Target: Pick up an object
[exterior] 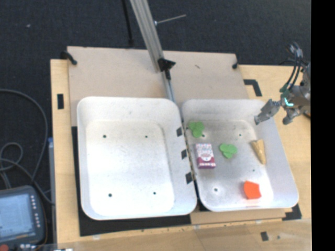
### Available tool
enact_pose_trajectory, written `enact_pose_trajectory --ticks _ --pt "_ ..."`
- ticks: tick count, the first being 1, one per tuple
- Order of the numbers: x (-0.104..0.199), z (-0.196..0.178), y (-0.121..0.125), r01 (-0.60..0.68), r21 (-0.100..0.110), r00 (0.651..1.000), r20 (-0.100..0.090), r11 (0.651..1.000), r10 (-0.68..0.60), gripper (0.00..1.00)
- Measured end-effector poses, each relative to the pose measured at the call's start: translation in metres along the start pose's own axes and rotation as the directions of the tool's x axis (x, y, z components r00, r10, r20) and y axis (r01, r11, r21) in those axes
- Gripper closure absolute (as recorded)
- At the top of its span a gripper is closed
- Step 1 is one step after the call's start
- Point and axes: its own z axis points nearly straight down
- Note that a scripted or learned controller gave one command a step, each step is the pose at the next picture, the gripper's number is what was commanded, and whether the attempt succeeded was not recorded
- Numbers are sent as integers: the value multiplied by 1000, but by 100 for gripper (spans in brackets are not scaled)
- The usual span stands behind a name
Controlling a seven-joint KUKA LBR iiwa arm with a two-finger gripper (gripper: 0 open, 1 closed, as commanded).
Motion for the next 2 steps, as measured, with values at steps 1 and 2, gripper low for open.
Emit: enact_pose_trajectory --ticks 1,2 --pt "0 -3 1 1 -4 1000 2 1000 -1 0" --pt "-2 47 -9 -2 1 1000 2 1000 2 0"
